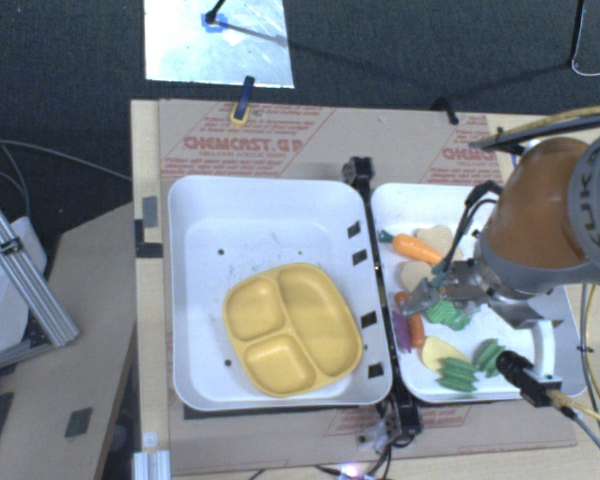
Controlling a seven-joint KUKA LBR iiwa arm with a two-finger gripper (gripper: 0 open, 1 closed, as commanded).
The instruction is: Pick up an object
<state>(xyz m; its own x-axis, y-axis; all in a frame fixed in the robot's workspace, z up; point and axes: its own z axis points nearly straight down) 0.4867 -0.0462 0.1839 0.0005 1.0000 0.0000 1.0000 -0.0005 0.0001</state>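
The right bin (450, 196) holds several toy foods. An orange carrot (416, 247) lies at its upper left beside a beige piece (435, 236). A green leafy piece (448, 315) sits in the middle. Below it are a small orange piece (416, 327), a purple piece (402, 334), a yellow piece (437, 350) and green pods (459, 373). My gripper (426, 294) hangs low over the bin's left middle, just above the leafy piece and next to another beige piece (416, 274). Nothing can be seen held in it.
The left bin (230, 218) holds a yellow divided plate (292, 326). A black divider with clips (372, 268) runs between the bins. The arm's orange band (540, 213) covers the right bin's right side. A blue and yellow tool (243, 102) lies on the cardboard behind.
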